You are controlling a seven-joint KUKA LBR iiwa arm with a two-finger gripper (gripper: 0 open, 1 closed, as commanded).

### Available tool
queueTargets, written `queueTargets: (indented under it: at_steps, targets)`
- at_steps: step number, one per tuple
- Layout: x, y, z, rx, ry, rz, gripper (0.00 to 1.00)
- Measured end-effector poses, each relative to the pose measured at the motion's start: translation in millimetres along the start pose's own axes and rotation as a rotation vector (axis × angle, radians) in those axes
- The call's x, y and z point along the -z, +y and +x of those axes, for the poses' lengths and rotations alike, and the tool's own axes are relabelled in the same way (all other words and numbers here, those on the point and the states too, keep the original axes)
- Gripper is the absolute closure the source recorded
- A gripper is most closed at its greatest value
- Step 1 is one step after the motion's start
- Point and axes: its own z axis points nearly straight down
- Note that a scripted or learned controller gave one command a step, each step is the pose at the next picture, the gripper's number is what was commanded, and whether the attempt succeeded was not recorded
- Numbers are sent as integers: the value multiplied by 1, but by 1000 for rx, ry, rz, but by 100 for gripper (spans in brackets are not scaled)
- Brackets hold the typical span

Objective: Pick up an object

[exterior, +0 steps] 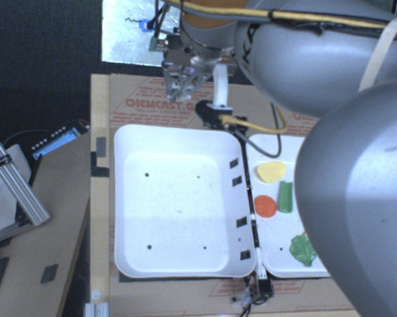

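— Gripper (pixel 181 86) position?
— Raised over the cardboard (pixel 148 107) behind the left bin (pixel 129 185), clear of both bins. Finger state: cannot tell — the tips blur together from where I stand.
— Objects?
— All in the right bin (pixel 273 264), well apart from the gripper: yellow piece (pixel 271 171) at the back, orange disc (pixel 266 206) just beside a green stick (pixel 285 196), leafy green item (pixel 303 249) near the front, partly hidden by the arm (pixel 344 95).
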Motion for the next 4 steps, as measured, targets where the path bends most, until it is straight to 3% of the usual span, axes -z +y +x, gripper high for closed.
queueTargets:
  at_steps: [1,2,3,4]
  targets:
    - [128,-23,12,-5,3,-13,100]
    - [111,-25,-64,-18,-5,-1,100]
    - [102,-22,-119,-17,-5,-1,100]
    - [1,-44,-65,-5,-3,8,100]
